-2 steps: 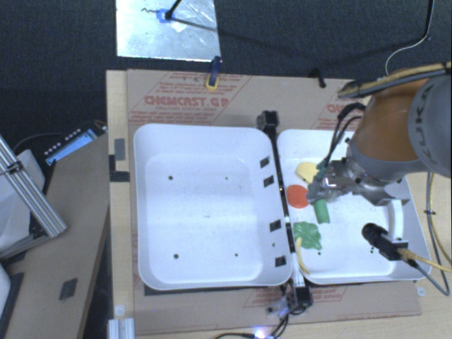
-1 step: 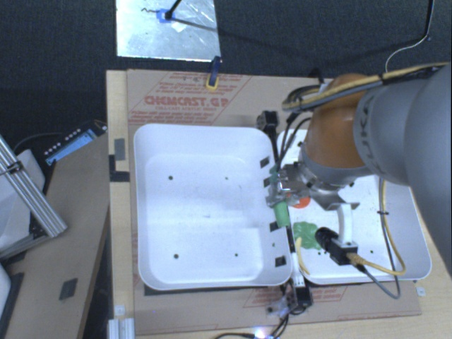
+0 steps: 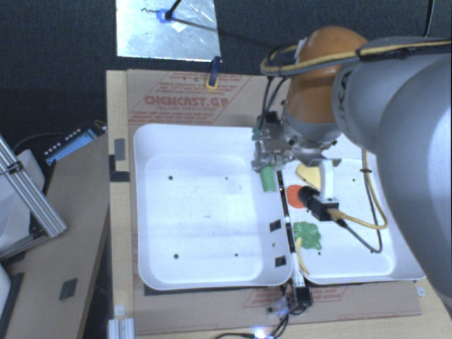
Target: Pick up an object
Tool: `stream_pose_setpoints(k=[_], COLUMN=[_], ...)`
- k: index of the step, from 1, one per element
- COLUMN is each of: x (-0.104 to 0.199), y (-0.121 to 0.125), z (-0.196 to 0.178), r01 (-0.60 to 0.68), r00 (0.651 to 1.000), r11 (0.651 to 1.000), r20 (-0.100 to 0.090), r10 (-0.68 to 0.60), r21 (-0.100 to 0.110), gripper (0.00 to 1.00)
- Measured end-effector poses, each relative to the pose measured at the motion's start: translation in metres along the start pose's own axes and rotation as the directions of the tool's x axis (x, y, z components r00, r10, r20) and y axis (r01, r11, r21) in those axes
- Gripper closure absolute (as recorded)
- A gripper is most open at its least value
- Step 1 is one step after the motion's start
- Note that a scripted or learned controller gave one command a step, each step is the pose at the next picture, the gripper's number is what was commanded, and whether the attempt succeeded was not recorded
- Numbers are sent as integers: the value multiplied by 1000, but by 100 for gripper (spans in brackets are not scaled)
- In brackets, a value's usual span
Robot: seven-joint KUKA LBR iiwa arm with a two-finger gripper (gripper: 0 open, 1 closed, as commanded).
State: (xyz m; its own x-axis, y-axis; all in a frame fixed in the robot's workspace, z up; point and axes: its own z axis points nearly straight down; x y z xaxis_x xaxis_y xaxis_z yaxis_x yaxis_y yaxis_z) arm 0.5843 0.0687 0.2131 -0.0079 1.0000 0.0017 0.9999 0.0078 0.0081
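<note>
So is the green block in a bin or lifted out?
Cannot tell: the green block hangs just below the gripper, over the bins' shared edge.

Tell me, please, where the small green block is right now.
The green block sits just under the gripper, at the right edge of the left bin beside the divider, up and left of the orange disc in the right bin.

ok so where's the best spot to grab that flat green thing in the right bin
Probably from straight above, at the wide upper part of the green piece. It lies flat in the right bin, close to the wall between the bins, so a sideways approach looks blocked there.
</note>
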Motion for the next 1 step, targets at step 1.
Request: stream_pose_setpoints(k=[1], x=[-35], y=[-33], z=[-126], r01=[-8], r00=[1000], r11=[1000], r20=[1], r10=[8], r21=[-7], gripper=[100])
